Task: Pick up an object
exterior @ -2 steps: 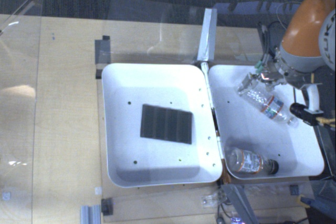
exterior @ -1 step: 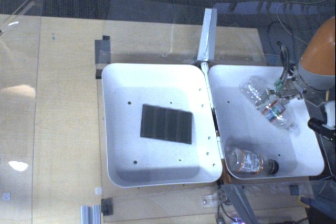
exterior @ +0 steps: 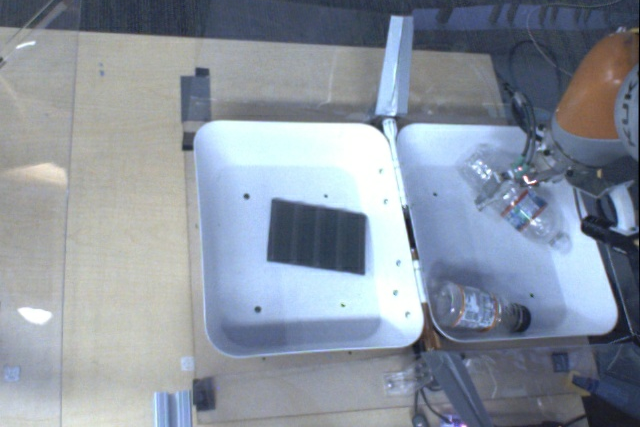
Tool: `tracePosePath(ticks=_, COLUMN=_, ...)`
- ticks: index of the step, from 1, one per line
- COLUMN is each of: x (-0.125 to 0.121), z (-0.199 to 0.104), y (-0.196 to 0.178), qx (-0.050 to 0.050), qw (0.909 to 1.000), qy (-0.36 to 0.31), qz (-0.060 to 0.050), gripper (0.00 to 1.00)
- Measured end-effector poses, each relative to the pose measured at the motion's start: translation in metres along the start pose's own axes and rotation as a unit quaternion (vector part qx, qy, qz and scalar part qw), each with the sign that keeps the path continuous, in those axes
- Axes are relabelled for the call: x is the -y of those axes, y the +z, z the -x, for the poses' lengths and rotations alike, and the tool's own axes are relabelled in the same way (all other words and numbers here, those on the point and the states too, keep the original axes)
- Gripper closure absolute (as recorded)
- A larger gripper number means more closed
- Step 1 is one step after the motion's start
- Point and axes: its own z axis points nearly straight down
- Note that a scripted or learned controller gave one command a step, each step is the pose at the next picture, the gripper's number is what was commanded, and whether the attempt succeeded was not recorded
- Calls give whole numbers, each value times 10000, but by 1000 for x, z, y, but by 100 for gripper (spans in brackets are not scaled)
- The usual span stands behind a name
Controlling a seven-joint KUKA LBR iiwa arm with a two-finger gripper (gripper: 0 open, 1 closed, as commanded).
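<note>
A crumpled clear plastic bottle (exterior: 512, 195) with a red and blue label lies in the upper part of the right bin (exterior: 445, 235). My gripper (exterior: 534, 167) reaches in from the right and sits right at that bottle's upper right end; whether it touches or holds the bottle cannot be told. A second clear bottle (exterior: 478, 307) with a brownish label and a black cap lies on its side along the right bin's front wall. A black ribbed rectangular pad (exterior: 317, 236) lies flat in the middle of the left bin (exterior: 225, 175).
The arm's orange band (exterior: 598, 95) and grey wrist hang over the right bin's far right corner. A metal divider post (exterior: 394, 75) stands behind the gap between the bins. Cables and clamps (exterior: 450, 385) sit below the right bin's front edge.
</note>
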Motion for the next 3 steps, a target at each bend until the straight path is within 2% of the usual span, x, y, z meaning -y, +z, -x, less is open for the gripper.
tracePosePath(ticks=1, x=-1, z=-1, y=-11, qx=-7, qw=10000, qy=1, qz=0, gripper=100)
tracePosePath(ticks=2, x=-62, z=-70, y=-78, qx=-7, qw=9993, qy=367, qz=-47, gripper=100)
tracePosePath(ticks=3, x=-51, z=-42, y=-52, qx=-36, qw=9921, qy=1250, qz=-104, gripper=100)
